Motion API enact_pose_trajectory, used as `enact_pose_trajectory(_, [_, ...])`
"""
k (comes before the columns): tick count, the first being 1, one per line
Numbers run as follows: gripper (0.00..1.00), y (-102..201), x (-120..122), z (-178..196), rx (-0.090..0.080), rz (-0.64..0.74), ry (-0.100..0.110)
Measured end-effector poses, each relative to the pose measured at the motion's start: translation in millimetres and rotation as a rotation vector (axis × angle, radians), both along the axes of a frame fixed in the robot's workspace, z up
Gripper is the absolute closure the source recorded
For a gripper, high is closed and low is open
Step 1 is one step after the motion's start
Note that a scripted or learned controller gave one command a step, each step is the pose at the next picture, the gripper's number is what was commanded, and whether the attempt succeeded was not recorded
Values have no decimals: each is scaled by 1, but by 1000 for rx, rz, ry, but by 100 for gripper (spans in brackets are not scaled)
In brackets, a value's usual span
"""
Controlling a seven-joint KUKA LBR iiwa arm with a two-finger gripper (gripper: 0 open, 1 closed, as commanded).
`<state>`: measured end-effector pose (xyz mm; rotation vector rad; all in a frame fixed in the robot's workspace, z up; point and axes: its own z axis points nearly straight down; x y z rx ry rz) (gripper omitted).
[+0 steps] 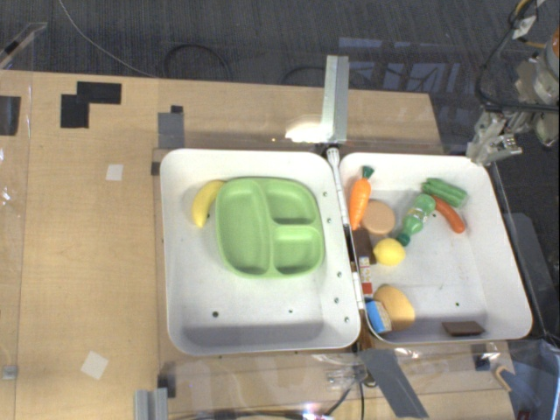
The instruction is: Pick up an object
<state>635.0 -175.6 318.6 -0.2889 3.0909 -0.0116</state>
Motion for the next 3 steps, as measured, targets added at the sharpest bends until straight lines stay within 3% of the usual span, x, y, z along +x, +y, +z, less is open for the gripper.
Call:
enact_pose_trajectory(1, [100, -2, -118, -15, 2, -17, 27])
enact_pose_trajectory(3, [100, 0, -112, 11, -2, -12, 5])
